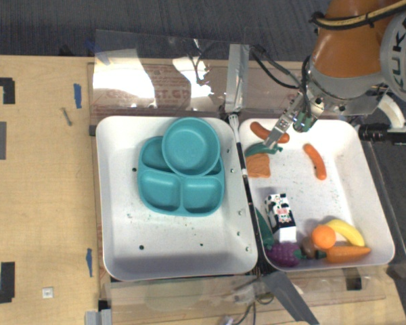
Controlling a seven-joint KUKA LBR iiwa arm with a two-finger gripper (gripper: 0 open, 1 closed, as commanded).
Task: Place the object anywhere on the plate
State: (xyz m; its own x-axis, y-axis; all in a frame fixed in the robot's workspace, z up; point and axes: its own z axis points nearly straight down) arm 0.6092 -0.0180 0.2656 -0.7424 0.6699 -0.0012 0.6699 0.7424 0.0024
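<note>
**Claw low over the right bin, teal plate waiting in the left**

Nearest the lower edge of the frame, the right bin holds a cluster in its lower corner: a purple bunch of grapes, an orange, a yellow banana and an orange carrot lying just beside one another. Just above the grapes sits a small black-and-white carton with a cow-like pattern.

In the lower left of the frame the left bin shows a bare, speckled white floor. Farther up, at its middle, rests the teal divided plate, and a round teal bowl sits on the plate's upper part.

Back in the right bin, at mid-height, an orange-brown chunk — perhaps a slice of bread — lies close to the dividing wall, and a reddish sausage lies apart to its right. A second sausage lies near the bin's upper left corner.

The claw points down and left between that sausage and the chunk; I cannot tell whether it is spread or closed. Above it, at the upper right of the frame, rises the arm's orange band. The wooden desk stretches to the left.
</note>
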